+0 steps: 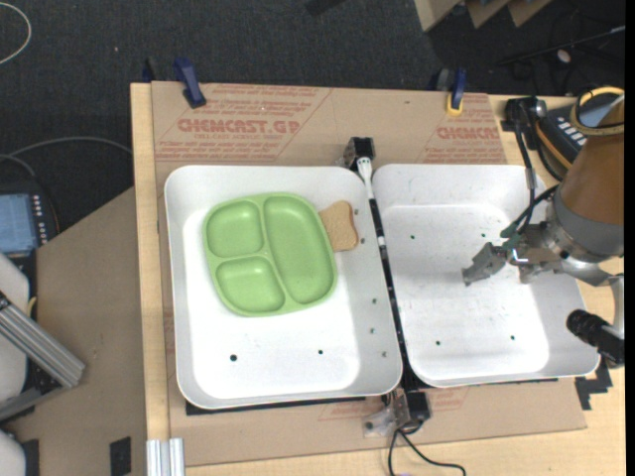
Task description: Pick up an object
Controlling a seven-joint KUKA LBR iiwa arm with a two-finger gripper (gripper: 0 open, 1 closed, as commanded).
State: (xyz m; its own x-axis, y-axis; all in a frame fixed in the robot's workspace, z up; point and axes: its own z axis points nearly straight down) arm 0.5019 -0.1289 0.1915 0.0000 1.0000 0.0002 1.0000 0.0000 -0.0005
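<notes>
A green divided plate (270, 254) lies in the upper part of the left bin (288, 360). A tan, toast-like flat piece (341, 226) rests against the plate's right edge, near the wall between the bins. My gripper (480, 269) hangs over the middle of the right bin (446, 315), well to the right of both objects. It points down and to the left. Nothing shows under it but the bin's white, speckled floor.
The arm's grey wrist and orange band (595, 191) cover the right bin's far right side. Both bins sit on a cardboard-topped bench (258, 117), held by blue and yellow clamps at its back edge. A black clip (359, 152) sits where the bins meet.
</notes>
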